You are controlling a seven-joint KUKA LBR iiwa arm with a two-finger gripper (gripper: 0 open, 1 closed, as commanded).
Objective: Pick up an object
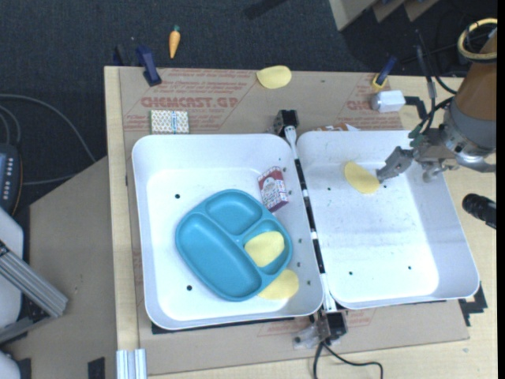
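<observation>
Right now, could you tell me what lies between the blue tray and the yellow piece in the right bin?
In the camera view, a small red-and-white packet and the bins' adjoining rims lie between the blue tray and the yellow piece.

Single fixed camera above bench (pixel 126 212), angled down; both bins in frame; arm (pixel 477 109) enters right.

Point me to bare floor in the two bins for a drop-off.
Right bin: free from the yellow piece and hand down to its near rim. Left bin: crowded, with the blue tray, red-and-white packet and two yellow pieces; only a strip along its far wall is bare.
</observation>
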